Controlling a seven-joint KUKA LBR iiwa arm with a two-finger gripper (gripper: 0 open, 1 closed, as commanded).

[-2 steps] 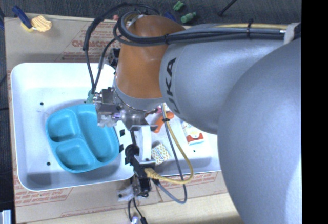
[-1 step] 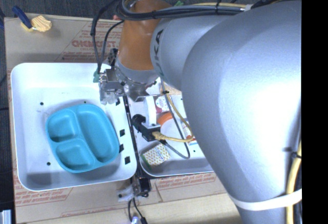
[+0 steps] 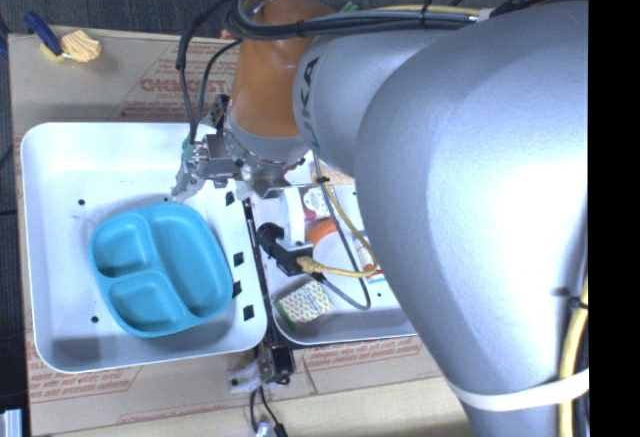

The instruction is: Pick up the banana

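- Camera view, looking down: my gripper (image 3: pixel 200 163) sits over the far right corner of the left bin (image 3: pixel 40 140), right by the wall between the two bins. It's a dark tangle of metal and cables from this angle, so I honestly can't tell how far open it is, and I can't see anything held in it.
- Just ahead of the gripper and toward the camera is a blue divided plate (image 3: pixel 160 265), lying flat in the left bin. Not what I'm after.
- Behind the gripper, on the other side of the wall, is the right bin (image 3: pixel 350 330). I can see a small orange thing (image 3: pixel 322 230) and a checkered packet (image 3: pixel 303 303) there, but my own arm (image 3: pixel 470 175) hides most of that bin.
- The banana: I can't tell where it is. My guess is it's under my arm in the right bin.
- Well off past the left bin there's a small yellow thing (image 3: pixel 80 47) on the cardboard, too small to name.
- Handling guess: a banana is light, curved, a bit soft and smooth-skinned. I'd close across the thick middle, crosswise to its length, and squeeze gently so it doesn't bruise or roll out. The tapering ends are where it would slip.
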